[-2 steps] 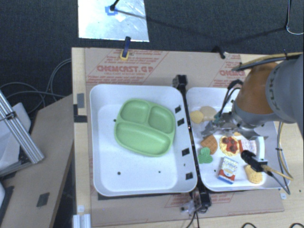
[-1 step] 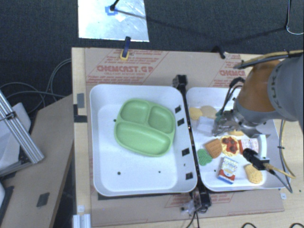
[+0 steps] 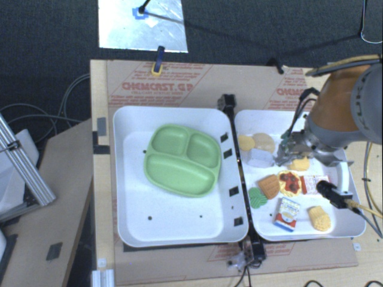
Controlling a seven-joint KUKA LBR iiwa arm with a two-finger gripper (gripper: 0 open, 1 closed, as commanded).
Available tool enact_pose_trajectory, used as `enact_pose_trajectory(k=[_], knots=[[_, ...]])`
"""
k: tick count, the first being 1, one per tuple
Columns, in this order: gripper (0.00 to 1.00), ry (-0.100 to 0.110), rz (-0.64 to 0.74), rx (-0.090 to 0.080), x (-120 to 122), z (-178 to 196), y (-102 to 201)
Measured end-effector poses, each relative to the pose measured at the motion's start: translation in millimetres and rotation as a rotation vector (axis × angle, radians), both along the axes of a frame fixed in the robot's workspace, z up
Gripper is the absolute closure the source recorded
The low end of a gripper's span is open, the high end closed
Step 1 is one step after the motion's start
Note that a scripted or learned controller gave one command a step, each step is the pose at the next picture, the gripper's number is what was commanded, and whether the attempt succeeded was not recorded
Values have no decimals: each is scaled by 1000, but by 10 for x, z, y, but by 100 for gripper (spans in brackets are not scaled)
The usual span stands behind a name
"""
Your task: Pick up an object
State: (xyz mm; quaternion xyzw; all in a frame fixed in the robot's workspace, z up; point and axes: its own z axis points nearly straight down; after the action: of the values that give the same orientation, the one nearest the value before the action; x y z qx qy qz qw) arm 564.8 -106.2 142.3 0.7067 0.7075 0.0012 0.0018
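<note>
While the arm reaches in from the right over the right bin (image 3: 359, 226), the gripper (image 3: 286, 152) sits low among the toy food, and whether it is wide, narrow or holding anything cannot be told: it is dark, small and partly masked by the wrist.

Nearest the viewer, below the tool: a small red-and-white carton (image 3: 288, 213) and, right of it, a yellow lumpy piece (image 3: 321, 218). A green ridged disc (image 3: 258, 198) lies below and left of the tool.

Closer up, just beneath the tool: an orange wedge (image 3: 270, 186) beside a red-and-yellow flat piece (image 3: 291, 183). A yellow block (image 3: 299, 163) sits just right of the tool tip, perhaps touching.

Level with it, to its left: a pale flat piece (image 3: 259, 158), a tan round (image 3: 263, 140) and a yellow round (image 3: 246, 142).

Far left, in the other bin (image 3: 128, 220): a green divided tray (image 3: 182, 159), well apart.

Risk, as judged: the pieces crowd together, so a close could nip two at once, push one aside, or slip off a flat piece against the bin floor.
</note>
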Motion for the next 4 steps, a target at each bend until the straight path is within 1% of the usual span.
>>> enact_pose_trajectory(k=[2,3,4], knots=[[100,-2,3,0,12,848,-13],[100,6,3,2,-437,776,239],[100,5,6,3,-829,909,627]])
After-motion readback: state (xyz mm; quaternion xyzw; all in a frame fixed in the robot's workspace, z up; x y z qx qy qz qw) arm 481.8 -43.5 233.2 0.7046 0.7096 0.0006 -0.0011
